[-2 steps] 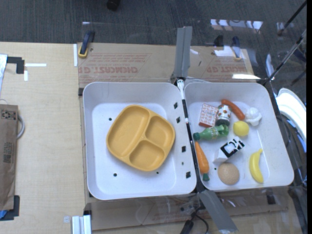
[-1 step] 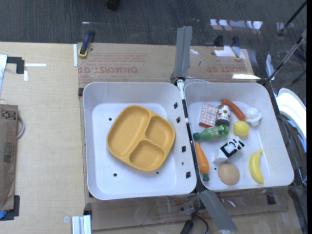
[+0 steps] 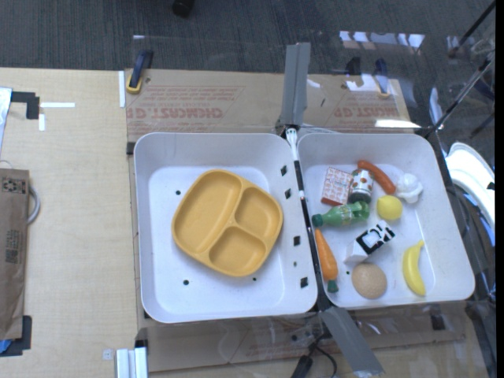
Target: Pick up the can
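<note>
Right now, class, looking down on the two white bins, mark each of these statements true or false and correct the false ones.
1. The yellow three-compartment plate lies in the left white bin. True.
2. The yellow banana lies on that plate. False: it lies in the right white bin, near its right wall.
3. The small can with the dark top stands between the red-and-white box and the orange sausage-shaped piece. True.
4. The green bottle stands upright. False: it lies on its side.
5. The orange carrot lies by the right bin's left wall. True.
</note>
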Robot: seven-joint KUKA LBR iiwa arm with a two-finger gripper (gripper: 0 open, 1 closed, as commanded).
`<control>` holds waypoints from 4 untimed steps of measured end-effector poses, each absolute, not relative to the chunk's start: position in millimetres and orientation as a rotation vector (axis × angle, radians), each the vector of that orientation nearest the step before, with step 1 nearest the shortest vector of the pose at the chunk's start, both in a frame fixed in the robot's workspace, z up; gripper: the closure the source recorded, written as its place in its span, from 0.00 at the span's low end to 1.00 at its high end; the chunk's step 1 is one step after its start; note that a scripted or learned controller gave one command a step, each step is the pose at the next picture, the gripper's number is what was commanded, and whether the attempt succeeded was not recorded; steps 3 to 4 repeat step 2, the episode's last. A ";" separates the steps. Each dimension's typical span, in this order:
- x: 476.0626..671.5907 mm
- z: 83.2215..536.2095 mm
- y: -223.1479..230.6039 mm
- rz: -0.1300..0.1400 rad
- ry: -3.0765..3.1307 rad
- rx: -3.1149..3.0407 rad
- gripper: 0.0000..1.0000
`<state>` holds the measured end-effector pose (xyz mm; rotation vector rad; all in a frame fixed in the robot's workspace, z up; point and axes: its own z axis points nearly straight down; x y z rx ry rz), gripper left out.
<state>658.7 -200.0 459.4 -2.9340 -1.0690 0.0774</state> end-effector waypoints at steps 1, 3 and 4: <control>660.9 464.2 -199.1 0.088 -1.076 -2.929 1.00; 663.1 468.9 -198.0 0.099 -1.082 -2.923 1.00; 663.1 468.9 -198.0 0.099 -1.082 -2.923 1.00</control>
